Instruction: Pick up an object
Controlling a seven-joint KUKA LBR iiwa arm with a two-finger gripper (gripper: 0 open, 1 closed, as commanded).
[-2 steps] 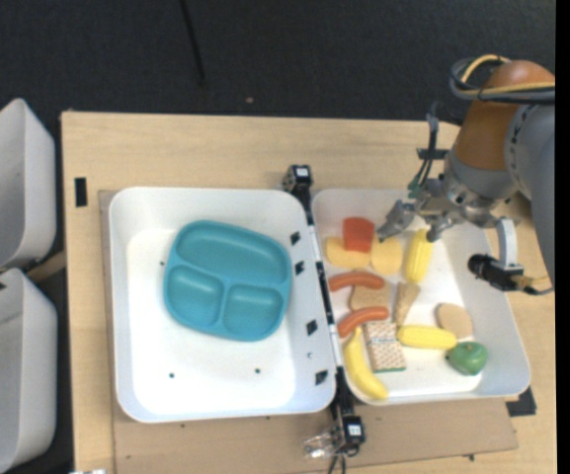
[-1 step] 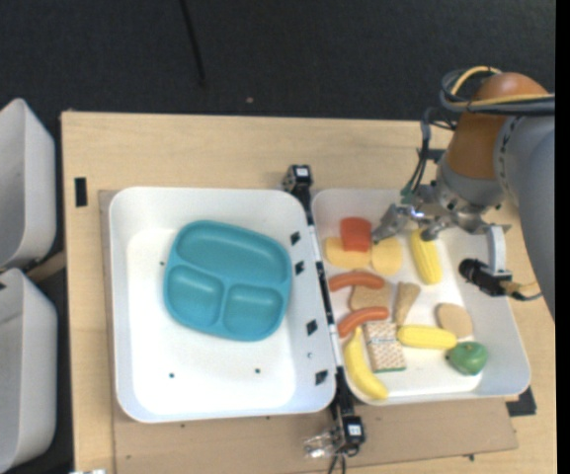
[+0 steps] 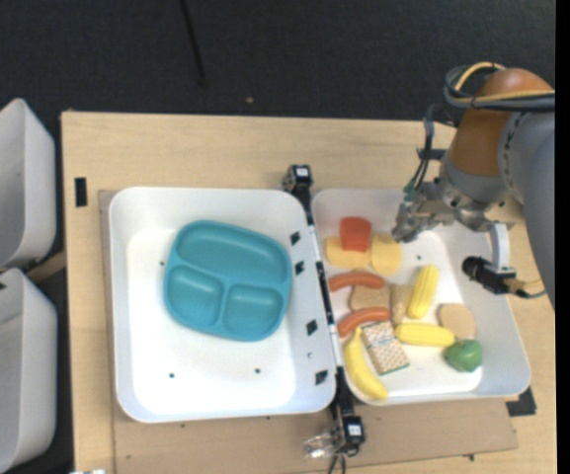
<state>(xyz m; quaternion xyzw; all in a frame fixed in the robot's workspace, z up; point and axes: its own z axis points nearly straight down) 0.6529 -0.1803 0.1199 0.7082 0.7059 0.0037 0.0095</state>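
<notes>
The pick looks barely begun: the gripper (image 3: 410,223) hovers low over the right bin (image 3: 502,358), just beside the yellow cheese block (image 3: 387,257), grasping nothing I can see, and all the toy food lies in that bin.

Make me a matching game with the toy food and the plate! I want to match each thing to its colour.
Things:
1. divided plate
2. banana
3. block at the top of the right bin
4. pepper in the right bin's corner

Colours:
A. green
B. orange-red
C. blue
D. yellow

Pairs: 1-C, 2-D, 3-B, 4-A
</notes>
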